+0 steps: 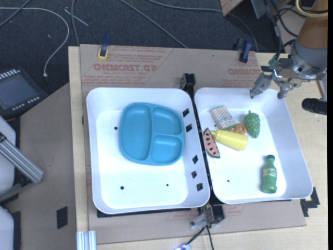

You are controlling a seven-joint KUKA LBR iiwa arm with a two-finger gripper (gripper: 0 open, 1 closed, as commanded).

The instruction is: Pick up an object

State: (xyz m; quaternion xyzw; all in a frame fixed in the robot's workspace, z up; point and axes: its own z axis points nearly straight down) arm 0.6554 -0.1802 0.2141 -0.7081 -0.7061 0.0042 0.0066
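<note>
My gripper (271, 90) hangs over the far edge of the right bin (291, 155), open, with nothing between its fingers. Below it in that bin lie a patterned packet (222, 116), a bunch of green grapes (252, 123), a small orange piece (240, 128), a yellow bottle (229, 139), a watermelon slice (210, 143) and a green bottle (269, 174). The grapes are the closest to the gripper, a little nearer the camera and to its left.
The left bin (104, 171) holds a blue divided plate (152, 133). Black clips run along the seam between the bins. Cardboard covers the bench around the bins, with blue clamps at its far edge and cables beyond it.
</note>
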